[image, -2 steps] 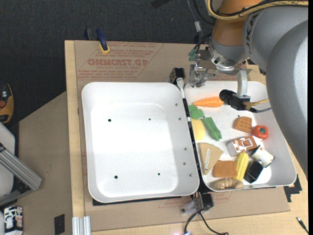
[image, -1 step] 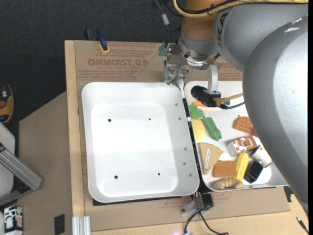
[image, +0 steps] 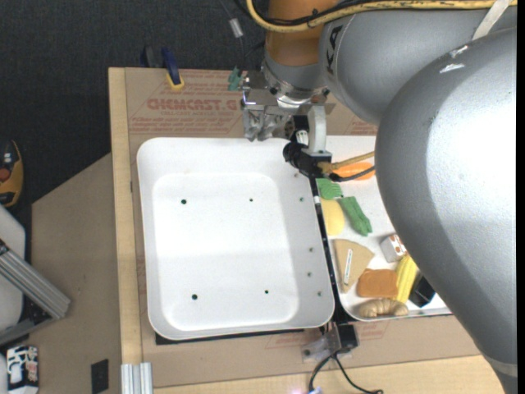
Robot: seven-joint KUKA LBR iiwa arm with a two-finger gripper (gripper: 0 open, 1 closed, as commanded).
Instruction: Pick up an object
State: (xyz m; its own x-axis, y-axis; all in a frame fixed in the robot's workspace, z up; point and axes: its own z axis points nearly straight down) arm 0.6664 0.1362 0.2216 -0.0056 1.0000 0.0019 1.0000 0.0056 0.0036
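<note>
1. Grey arm (image: pixel 443 138) bulks nearest the camera, covering much of the right bin (image: pixel 361 309).
2. Objects crowd that bin: green piece (image: pixel 355 214), yellow piece (image: pixel 331 217), orange carrot (image: pixel 354 170), tan wedge (image: pixel 351 261).
3. Gripper (image: pixel 264 125) hangs over the left bin's (image: pixel 164 245) far rim; its state cannot be told.

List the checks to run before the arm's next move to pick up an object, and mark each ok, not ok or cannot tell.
1. End effector in camera view: ok.
2. End effector above the objects: not ok, it hangs at the left bin's far rim.
3. Object between its fingers: cannot tell.
4. Objects available in right bin: ok, green piece, orange carrot-like piece, yellow piece.
5. Targets unobstructed: not ok, the arm covers part of the right bin.
</note>
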